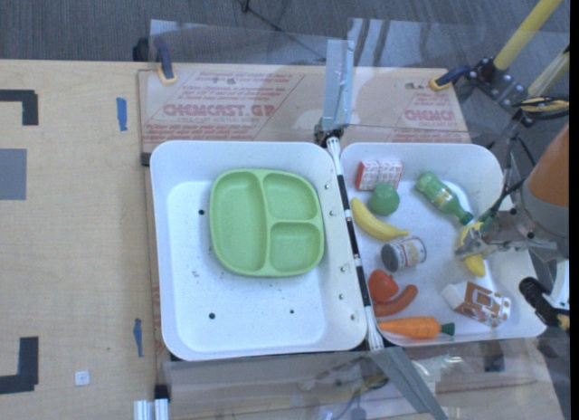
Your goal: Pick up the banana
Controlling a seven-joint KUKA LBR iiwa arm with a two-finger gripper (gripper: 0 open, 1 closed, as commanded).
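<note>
Along the right wall of the right bin (496, 167) my gripper (477, 244) hangs low over the floor of the bin, the arm reaching in across that rim. Whether the hand is spread or pressed together I cannot tell; the metalwork at the wrist blurs into the clutter beneath it. A small yellow piece (474, 264) lies directly under the hand, touching or nearly touching it, and I cannot confirm what it is or that I hold it. The banana (374, 219), the item required, lies well apart from me, close to the left wall of the same bin, angled from the wall toward the bin's middle. Touching or just beside it: a green ball (384, 199) at its upper side and a small tin can (405, 252) at its lower end. A red and white carton (378, 173) sits near the top edge, a green bottle (442, 195) between the banana and my hand, a red pepper (381, 282), a sausage (399, 299) and a carrot (414, 327) along the bottom edge, and a snack box (476, 301) at the bottom right corner. The left bin (172, 255) carries a green divided plate (268, 222). Risks noted: I may close on the yellow piece below me, mistaking it for the target. On crossing to the banana, the bottle stands in the path and could be knocked. A descent at the banana's lower end could catch the can; its curved skin may slip out if gripped off centre.
</note>
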